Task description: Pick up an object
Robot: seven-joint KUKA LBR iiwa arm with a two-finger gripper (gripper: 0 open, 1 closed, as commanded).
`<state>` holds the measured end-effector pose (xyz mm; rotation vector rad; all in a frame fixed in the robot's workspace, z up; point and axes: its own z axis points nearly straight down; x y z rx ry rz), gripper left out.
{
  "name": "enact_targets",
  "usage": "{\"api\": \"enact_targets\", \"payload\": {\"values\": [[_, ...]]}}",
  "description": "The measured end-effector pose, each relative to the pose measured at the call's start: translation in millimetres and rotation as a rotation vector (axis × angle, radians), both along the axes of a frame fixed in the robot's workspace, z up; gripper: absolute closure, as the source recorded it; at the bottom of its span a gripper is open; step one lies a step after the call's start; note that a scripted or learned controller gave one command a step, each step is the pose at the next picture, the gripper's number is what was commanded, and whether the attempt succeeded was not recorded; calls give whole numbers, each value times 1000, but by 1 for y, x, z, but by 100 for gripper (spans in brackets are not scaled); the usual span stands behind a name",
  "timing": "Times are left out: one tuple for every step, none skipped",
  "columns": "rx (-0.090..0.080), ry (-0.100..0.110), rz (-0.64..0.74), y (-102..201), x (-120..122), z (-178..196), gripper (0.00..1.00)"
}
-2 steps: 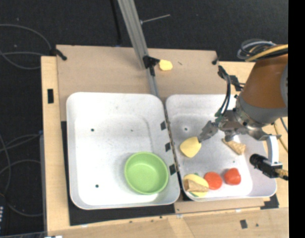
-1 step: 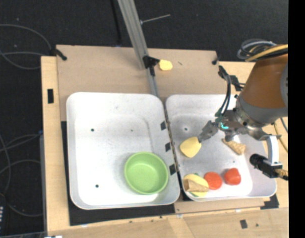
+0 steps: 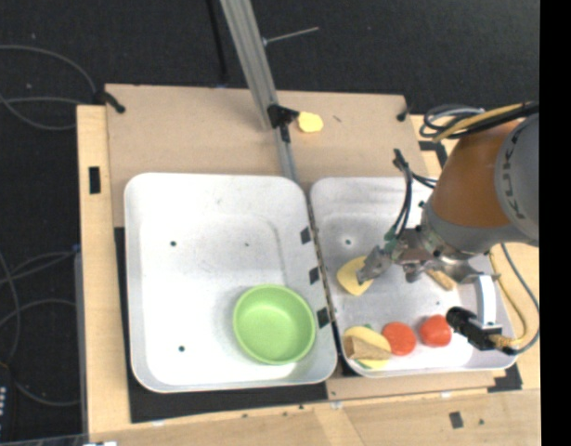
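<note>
Dark carpeted floor (image 3: 44, 26), crossed by thin loose cables (image 3: 25, 72), surrounds a tan wooden bench (image 3: 192, 128) that carries two shallow white bins side by side. A grey metal rail (image 3: 248, 49) slants down from the top of the frame to the seam between the bins, and a small yellow piece (image 3: 310, 122) lies on the bare board near its foot. The left bin (image 3: 201, 230) holds a lime-green bowl (image 3: 274, 323) sitting upright near its lower right corner. In the right bin (image 3: 359, 212), the grey arm (image 3: 480, 193) with its orange band reaches in from the right, its gripper (image 3: 376, 266) low over a yellow wedge-shaped object (image 3: 354, 277) near the bin's left wall; one dark finger overlaps the wedge's upper edge, and whether the fingers are spread or pinching cannot be told. Along the bin's front wall lie a yellow and tan object (image 3: 367, 347), a round red-orange object (image 3: 399, 337) and a second red object (image 3: 435, 331), close together in a row.
</note>
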<state>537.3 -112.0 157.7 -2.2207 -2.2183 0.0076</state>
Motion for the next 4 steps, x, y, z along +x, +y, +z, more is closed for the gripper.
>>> {"api": "enact_targets", "payload": {"values": [[0,0,0,-2,-1,-53,0],[2,-9,-4,-1,1,-39,100],[1,-12,4,-4,6,4,100],[1,-12,5,-5,10,48,100]]}}
